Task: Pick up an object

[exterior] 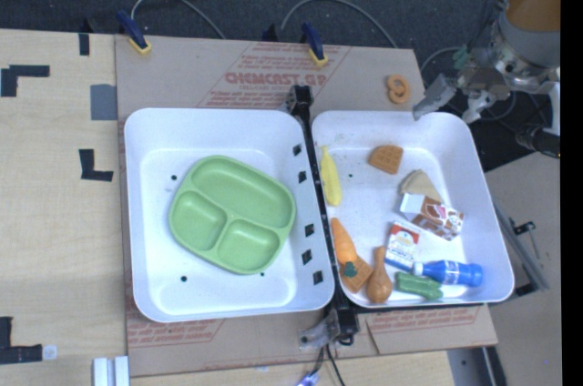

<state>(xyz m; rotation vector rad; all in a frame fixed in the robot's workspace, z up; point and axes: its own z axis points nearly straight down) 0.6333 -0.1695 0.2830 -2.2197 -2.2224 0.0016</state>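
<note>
My gripper (451, 105) hangs over the far right corner of the right bin (487, 193), above its rim, open with nothing between its fingers. Below it in that bin lie a brown waffle piece (386, 158), a tan wedge (419, 184), a small printed carton (441, 218), a red and white box (402, 245), a blue bottle (449, 272), a green pickle-like piece (417, 286), a carrot (343, 248), a brown drumstick (377, 278) and a yellow banana (330, 177). The waffle piece is the nearest of them to the gripper.
The left bin (146, 193) holds a green divided plate (232, 213). A small pretzel (397, 88) lies on the cardboard behind the right bin, left of the gripper. Cables and two blue and yellow clamps (314, 45) sit along the cardboard's far edge.
</note>
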